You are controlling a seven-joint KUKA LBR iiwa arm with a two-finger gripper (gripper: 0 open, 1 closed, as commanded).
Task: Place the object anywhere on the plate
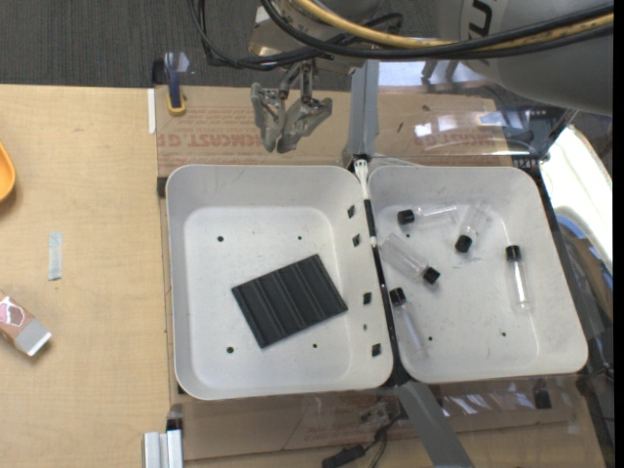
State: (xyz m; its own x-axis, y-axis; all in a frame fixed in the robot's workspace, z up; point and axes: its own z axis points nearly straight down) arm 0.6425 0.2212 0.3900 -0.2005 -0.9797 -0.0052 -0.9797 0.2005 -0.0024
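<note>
Gripper hanging narrow and holding nothing behind the left bin; vials loose in right bin, so pick an isolated one, then drop centrally on dark ribbed plate.

White left bin, dark charcoal ribbed plate near its middle (black studs dot the bin floor). White right bin with clear vials, black caps. My arm grey, orange band on top. Pale wood bench, brown cardboard along the far edge.
</note>
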